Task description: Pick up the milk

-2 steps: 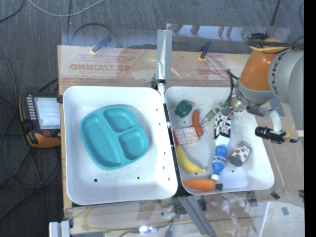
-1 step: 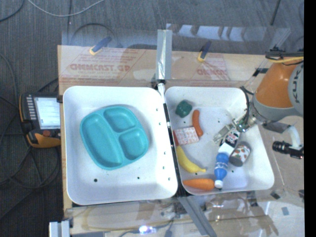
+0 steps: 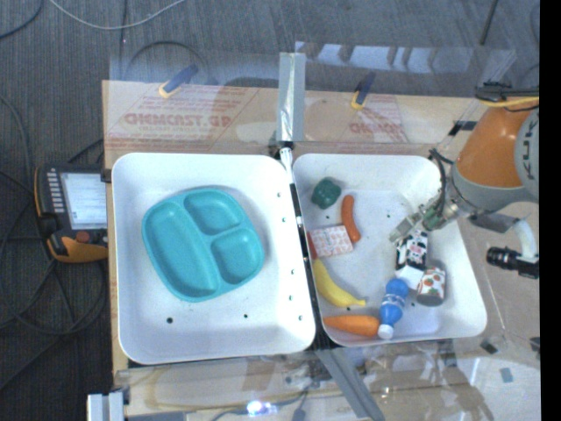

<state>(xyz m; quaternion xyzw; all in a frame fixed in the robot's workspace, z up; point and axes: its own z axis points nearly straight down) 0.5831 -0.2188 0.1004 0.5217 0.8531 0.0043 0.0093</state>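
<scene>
Gripper (image 3: pixel 419 229) above milk (image 3: pixel 411 251), mid-bin

My arm (image 3: pixel 504 160) on screen: fat rounded orange band, grey casing on both sides of it, part of a dark letter on the grey shell at the edge. Thin dark cables run along the wrist. Gripper (image 3: pixel 419 228) end is small, metallic grey with dark bits, details too blurry to tell

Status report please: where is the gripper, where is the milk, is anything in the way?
Gripper low in right bin, just above milk. Milk not seen held. Bottle and can crowd its near side.
</scene>
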